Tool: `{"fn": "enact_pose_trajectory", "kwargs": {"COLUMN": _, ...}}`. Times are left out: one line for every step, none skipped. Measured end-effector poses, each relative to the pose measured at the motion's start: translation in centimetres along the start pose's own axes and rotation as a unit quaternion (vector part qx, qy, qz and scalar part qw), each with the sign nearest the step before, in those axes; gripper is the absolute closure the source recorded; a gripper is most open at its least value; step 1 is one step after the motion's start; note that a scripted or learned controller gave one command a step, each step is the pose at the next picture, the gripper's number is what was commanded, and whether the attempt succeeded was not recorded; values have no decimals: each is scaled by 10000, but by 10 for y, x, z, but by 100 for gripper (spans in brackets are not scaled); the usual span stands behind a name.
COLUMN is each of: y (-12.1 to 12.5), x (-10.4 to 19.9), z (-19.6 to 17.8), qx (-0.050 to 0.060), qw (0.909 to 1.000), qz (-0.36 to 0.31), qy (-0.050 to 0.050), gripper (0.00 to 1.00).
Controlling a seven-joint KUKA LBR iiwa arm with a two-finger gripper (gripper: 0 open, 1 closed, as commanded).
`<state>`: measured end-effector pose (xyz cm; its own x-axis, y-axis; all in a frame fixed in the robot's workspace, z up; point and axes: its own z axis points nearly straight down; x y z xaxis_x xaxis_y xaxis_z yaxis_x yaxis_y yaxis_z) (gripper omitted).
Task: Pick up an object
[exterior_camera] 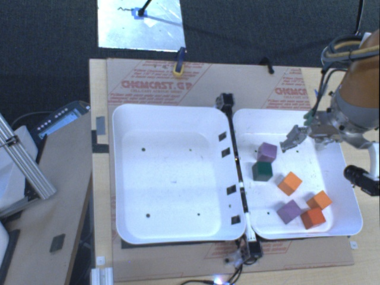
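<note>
While gripper hangs right of centre, jaws slightly parted, holding nothing, you aim at nearest purple cube just lower left in right bin; descend straight, avoid green cube.

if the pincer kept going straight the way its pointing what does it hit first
Probably the purple cube: the pincer points left and slightly down in the view, and that cube lies nearest along that line, with the dark green cube just beyond. Its height above the bin is unclear.

Even, bright overhead light, glare on the metal sheet, soft shadows, slight overall softness.
</note>
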<state>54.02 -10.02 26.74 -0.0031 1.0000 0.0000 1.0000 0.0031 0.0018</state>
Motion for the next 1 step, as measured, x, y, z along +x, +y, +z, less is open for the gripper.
{"fn": "enact_pose_trajectory", "kwargs": {"y": 8, "x": -29, "z": 160, "qx": -111, "qw": 9999, "qz": -7, "qy": -13, "gripper": 0}}
